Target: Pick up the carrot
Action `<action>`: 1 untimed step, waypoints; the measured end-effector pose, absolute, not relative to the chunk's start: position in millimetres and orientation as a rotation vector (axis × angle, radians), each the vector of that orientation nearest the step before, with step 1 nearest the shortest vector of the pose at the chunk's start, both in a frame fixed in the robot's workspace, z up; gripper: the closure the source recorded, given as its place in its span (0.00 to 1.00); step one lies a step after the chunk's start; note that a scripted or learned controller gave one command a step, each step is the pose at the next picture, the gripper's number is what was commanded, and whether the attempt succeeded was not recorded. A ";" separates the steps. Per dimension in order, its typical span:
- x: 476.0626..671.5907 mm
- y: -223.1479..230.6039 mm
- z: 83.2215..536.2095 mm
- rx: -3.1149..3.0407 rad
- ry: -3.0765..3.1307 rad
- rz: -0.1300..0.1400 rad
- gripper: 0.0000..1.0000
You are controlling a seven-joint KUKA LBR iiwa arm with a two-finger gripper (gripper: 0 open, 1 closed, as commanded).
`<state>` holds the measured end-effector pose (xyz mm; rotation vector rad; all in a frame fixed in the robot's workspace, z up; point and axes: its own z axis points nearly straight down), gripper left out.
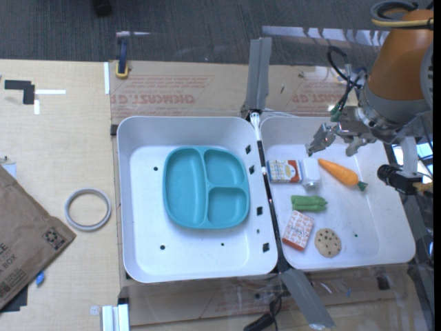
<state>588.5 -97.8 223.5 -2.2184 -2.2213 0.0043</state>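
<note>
Nearest the camera, in the right bin (386, 250), a round cookie (328, 242) sits beside a red-and-white packet (298, 229), both flat on the white floor. Just beyond them lies a green pea pod (309, 202), and past that a small carton (284, 172) with a red label, close to the divider. Over in the left bin (138, 205) a teal divided plate (206, 186) rests alone in the middle. On the desk (55, 129) to the left, a ring of tape (87, 208) lies next to a brown paper bag (24, 233). Now the carrot (339, 172): it lies at a slant in the right bin, green tip toward the right wall, nothing gripping it. Farther back, the claw (342, 141) hovers just above and behind the carrot with its fingers spread wide, holding nothing, under the arm's orange band (403, 61).
</note>
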 end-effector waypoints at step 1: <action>597.7 -157.3 123.1 -2.317 -2.124 0.000 0.00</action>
